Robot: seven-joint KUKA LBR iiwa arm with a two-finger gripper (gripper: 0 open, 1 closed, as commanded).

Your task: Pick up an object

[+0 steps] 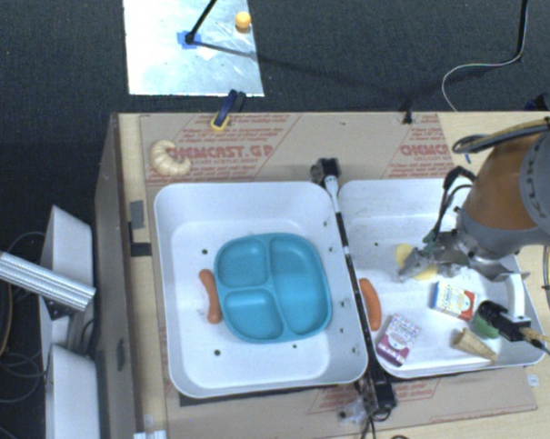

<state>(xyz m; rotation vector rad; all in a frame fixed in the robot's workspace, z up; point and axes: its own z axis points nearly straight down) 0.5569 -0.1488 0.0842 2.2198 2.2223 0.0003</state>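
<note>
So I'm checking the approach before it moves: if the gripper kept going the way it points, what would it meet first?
Probably the yellow object just ahead of the gripper, low in the right bin; height above it is unclear.

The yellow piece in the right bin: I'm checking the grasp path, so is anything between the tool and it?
Nothing visible. The tool is right at the yellow piece; the small carton and orange sausage lie apart, nearer the bin's front.

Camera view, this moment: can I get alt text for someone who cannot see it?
The grey arm reaches in from the right, its gripper low in the right bin at a small yellow object. Nearby lie a sausage, a red-and-white carton, a maroon packet and a cone. The left bin holds a blue divided plate and another sausage.
</note>
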